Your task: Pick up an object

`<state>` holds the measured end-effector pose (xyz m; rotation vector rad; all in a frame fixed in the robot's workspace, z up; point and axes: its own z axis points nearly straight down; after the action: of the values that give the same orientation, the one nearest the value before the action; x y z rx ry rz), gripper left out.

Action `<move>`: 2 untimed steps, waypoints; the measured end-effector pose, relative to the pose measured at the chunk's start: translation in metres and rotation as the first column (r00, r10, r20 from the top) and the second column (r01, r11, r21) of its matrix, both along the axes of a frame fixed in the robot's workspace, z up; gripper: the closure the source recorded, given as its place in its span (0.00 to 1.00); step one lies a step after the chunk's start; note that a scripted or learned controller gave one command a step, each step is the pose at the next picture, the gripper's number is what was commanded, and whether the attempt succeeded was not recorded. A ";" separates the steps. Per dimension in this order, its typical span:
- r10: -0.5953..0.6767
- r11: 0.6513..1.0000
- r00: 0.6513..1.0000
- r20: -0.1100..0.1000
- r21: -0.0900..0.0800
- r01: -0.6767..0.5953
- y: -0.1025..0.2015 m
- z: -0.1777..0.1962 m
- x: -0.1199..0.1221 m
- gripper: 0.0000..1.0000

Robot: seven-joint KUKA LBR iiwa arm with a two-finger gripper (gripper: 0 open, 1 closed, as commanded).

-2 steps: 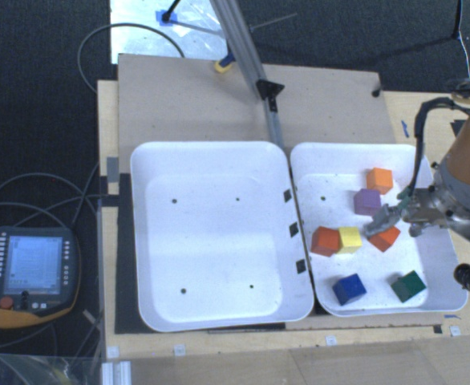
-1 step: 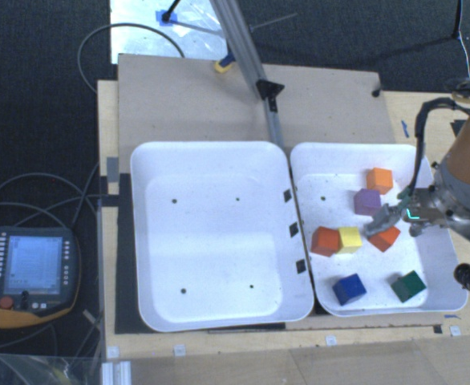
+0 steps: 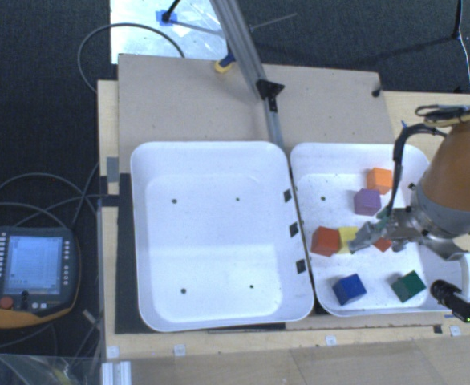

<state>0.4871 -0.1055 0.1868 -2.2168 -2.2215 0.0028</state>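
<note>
Blocks lie in your right bin: orange and purple toward its far edge, red and yellow mid-bin, blue and green along the near edge. You'll see the gripper just beside yellow; I cannot tell how its fingers stand. Left bin sits alongside.

A: Where is there room to pass?
B: The left bin, centre of the frame, has a bare floor.
A: And the right bin?
B: Crowded: orange block, purple block, red block, yellow block, blue block, green block. Its upper-left corner is free.
</note>
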 end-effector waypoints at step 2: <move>0.000 1.000 1.000 0.001 0.000 0.000 0.005 -0.099 0.008 0.00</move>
<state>0.4955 -0.1003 0.0879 -2.2170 -2.2218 0.0021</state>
